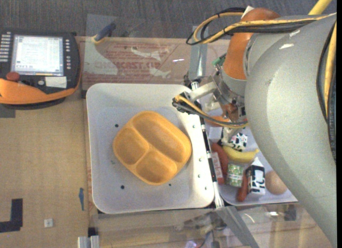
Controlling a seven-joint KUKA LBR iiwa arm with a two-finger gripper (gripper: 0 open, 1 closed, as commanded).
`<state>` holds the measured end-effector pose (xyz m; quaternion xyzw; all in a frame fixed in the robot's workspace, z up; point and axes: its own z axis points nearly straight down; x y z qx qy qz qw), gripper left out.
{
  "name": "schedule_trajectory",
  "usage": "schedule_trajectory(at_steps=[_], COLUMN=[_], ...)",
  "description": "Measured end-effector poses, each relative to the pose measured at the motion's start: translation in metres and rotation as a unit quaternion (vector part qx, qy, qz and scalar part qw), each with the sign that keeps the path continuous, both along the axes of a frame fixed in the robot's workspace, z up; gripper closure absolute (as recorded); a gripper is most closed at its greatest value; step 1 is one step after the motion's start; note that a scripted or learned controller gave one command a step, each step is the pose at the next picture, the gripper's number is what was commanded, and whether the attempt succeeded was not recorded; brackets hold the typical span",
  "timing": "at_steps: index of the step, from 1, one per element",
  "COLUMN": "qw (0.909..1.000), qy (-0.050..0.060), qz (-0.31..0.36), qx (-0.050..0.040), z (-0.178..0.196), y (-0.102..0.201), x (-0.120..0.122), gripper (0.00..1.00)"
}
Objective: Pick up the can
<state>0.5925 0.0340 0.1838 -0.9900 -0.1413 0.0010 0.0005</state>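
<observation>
The can (pixel 234 173) is small, with a green label and a silvery top. It stands in the right bin (pixel 256 200) near that bin's front, between a red sausage-shaped piece (pixel 219 160) and a black-and-white carton (pixel 256 179). The gripper (pixel 233 119) hangs over the back half of the right bin, behind the can and a yellow banana (pixel 241 155). The wrist, its cables and the grey arm cover much of that bin.
A yellow divided tray (pixel 152 146) lies in the middle of the left bin (pixel 101 134). A cow-patterned toy (pixel 240 140) and a tan egg-like ball (pixel 276 183) lie in the right bin. An orange teach pendant (pixel 37 68) rests at the bench's back left.
</observation>
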Motion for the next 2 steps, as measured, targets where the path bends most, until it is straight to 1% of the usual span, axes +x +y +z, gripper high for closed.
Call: schedule_trajectory(at_steps=[1,2], qw=[0.9994,0.9988], qy=[-0.022,0.001], qz=[-0.027,-0.048], qx=[-0.0025,-0.0094], z=[-0.031,-0.040], y=[0.029,0.036], x=[0.003,0.048], gripper=[0.00,0.00])
